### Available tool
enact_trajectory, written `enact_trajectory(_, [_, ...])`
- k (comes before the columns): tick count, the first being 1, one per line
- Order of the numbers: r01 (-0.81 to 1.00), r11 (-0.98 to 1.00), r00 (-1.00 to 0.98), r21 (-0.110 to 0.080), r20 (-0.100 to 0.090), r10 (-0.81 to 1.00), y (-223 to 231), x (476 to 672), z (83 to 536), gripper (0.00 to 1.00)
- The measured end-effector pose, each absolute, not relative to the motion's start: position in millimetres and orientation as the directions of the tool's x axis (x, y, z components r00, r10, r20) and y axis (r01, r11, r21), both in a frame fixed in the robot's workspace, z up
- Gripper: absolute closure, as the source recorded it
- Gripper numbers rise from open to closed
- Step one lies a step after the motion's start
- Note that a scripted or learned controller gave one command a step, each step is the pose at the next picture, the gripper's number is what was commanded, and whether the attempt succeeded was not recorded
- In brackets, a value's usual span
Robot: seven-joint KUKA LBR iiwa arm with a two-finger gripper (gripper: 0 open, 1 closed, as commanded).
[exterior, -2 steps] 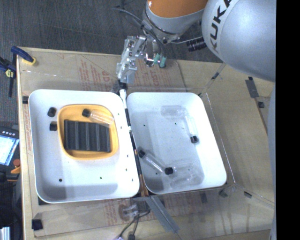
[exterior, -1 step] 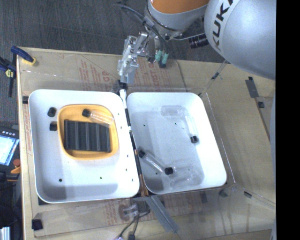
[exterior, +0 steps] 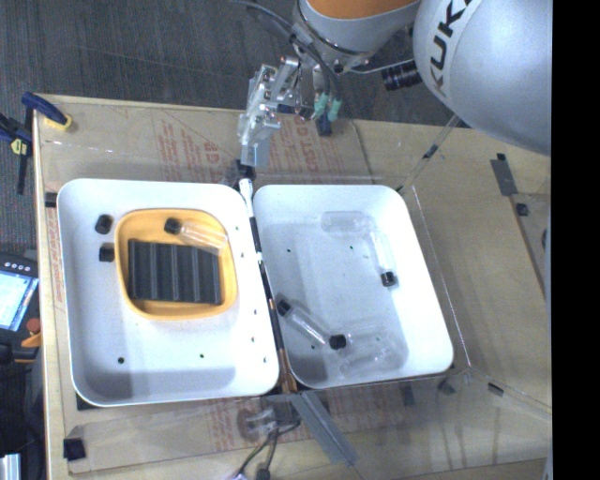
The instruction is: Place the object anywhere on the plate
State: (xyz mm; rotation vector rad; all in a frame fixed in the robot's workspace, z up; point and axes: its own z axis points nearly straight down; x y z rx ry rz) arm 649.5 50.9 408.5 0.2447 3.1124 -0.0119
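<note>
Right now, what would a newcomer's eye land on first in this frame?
Probably the orange plate with its dark ribbed insert, lying in the left bin. Next, the big grey arm filling the top right, its gripper hanging above the bench just beyond the bins' far edge. Clear tubes with black caps lie scattered in the right bin.

The grey arm (exterior: 487, 56) enters from the upper right, its broad rounded casing filling that corner, with dark lettering on its side. Just left of it sits the orange band (exterior: 361, 9) above the wrist, at the top edge of the view. Below the band the wrist narrows into a cluster of cables and small connectors. From there the claw (exterior: 246, 171) stretches down and to the left, a pale metallic assembly tilted at a slant, its tip at the far side of the worktop (exterior: 141, 141). Whether its tip is parted or closed cannot be made out.
</note>
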Motion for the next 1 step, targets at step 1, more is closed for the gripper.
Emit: enact_trajectory(1, [0.156,0.988,-0.987,-0.006,-0.023,0.156,51.0,650.3,419.4,1.0])
